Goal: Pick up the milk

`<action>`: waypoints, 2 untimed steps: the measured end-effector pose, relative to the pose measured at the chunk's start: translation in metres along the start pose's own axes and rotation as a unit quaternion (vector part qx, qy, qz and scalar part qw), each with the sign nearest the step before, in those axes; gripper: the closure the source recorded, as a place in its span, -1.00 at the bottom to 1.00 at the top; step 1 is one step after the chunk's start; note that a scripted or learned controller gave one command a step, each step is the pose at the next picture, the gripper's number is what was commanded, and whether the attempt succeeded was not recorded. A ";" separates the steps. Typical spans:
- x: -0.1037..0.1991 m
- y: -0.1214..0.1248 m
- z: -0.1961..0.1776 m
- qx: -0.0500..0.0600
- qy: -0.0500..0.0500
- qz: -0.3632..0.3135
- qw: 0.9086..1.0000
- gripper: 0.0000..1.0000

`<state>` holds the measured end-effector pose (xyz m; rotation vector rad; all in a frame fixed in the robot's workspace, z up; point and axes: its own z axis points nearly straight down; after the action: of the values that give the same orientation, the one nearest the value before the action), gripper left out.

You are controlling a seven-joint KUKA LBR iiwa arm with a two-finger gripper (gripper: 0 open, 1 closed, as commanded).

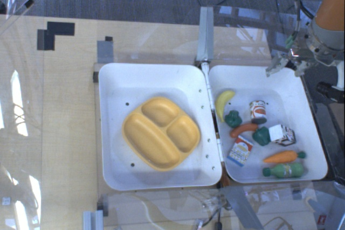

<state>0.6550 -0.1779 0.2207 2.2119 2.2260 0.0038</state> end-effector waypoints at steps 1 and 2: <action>-0.019 -0.090 0.102 0.000 0.000 -0.094 0.996 -1.00; -0.027 -0.085 0.132 -0.003 -0.001 -0.135 0.991 -1.00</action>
<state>0.5708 -0.2053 0.0886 1.8888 2.4995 0.0074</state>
